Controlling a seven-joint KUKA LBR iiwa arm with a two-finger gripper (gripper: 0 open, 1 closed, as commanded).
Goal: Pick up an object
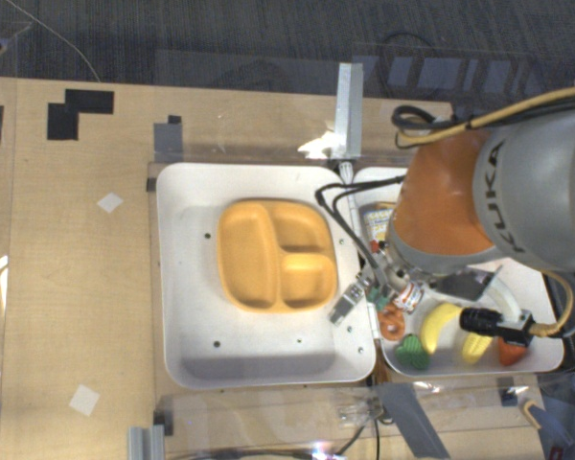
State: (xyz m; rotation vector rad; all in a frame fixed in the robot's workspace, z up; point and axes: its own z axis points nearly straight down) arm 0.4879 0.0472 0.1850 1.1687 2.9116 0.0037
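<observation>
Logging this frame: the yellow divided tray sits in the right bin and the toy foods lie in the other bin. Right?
Not quite. The camera view shows the yellow divided tray in the left bin; the toy foods, such as the banana, lie in the right bin.

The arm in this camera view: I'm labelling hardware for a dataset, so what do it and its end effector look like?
The arm is a thick rounded grey casing with dark KUKA lettering down its side and a broad orange band above the wrist. Black cables loop off the wrist, and a yellow one runs along the top. The end effector is small, metallic grey.
</observation>
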